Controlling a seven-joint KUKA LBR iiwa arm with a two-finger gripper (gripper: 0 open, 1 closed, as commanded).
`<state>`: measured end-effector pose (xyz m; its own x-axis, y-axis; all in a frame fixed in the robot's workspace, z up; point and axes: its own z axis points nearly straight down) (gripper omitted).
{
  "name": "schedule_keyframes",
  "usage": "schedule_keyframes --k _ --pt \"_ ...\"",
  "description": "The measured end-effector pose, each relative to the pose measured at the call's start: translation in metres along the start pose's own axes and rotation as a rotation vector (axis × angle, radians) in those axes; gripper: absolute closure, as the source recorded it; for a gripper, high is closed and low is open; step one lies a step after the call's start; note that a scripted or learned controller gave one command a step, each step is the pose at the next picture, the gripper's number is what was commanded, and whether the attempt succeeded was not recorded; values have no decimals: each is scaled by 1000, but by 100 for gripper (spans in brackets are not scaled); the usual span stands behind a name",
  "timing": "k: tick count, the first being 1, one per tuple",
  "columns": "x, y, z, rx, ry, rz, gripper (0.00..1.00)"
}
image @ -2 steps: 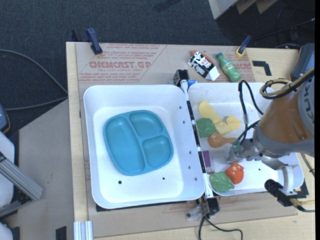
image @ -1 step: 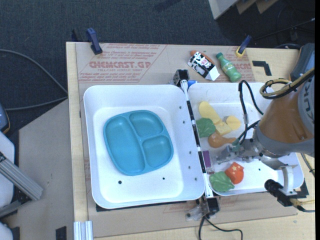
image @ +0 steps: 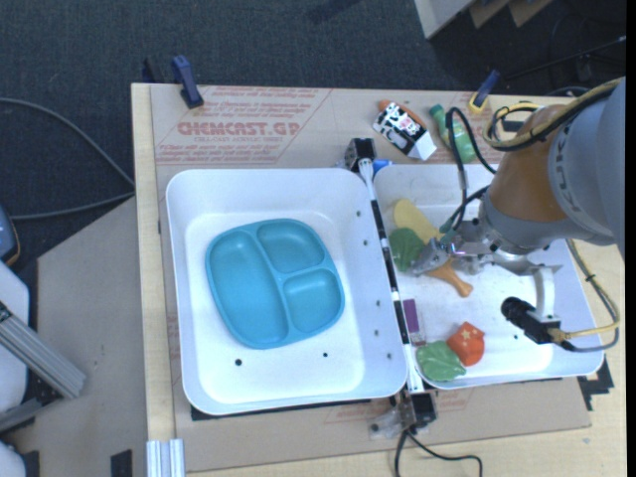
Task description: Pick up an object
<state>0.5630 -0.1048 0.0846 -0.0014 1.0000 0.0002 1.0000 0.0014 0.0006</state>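
Note:
My gripper (image: 435, 258) is low in the right bin (image: 527, 356), near its left wall. It sits between a green object (image: 404, 245) on its left and an orange carrot-like piece (image: 456, 280) just below it. A yellow object (image: 411, 216) lies just behind the green one. Toward the bin's front lie a red-orange piece (image: 466, 343) and a green leafy piece (image: 438, 363). A small purple item (image: 409, 316) rests by the divider. The wrist hides whatever is directly under the gripper.
The left bin (image: 189, 207) holds a blue divided plate (image: 274, 281). A black-and-white box (image: 402, 129) and a green item (image: 461, 139) lie on the bench behind the right bin. Cables (image: 542, 326) hang from the arm over the right bin.

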Motion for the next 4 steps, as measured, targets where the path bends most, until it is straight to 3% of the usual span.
schedule_keyframes --k 1,2,3,4 --pt "0 0 -10 -1 -2 -1 100" --pt "0 0 -10 -1 -2 -1 0" --pt "0 0 -19 -3 -3 -1 100" --pt "66 57 -101 -2 0 -1 100"
